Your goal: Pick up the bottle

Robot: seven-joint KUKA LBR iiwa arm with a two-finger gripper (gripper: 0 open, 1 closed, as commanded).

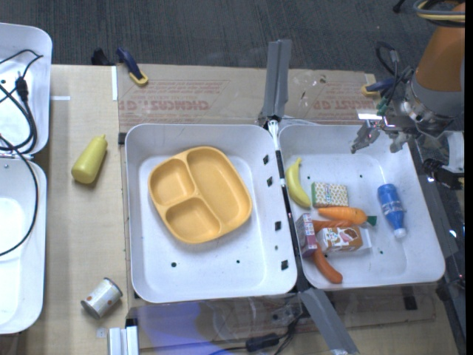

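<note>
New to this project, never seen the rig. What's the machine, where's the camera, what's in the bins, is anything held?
One fixed camera looks down at a slant on a bench with two shallow white bins. The grey arm with an orange band reaches in from the right; its gripper is above the right bin's far edge, with nothing visible between its fingers. That bin holds the blue bottle, which is the target, plus a banana, a carrot, a small green box, a printed carton and another orange piece. The left bin holds a yellow divided plate. A yellow bottle-shaped item and a small can lie outside on the bench.
</note>
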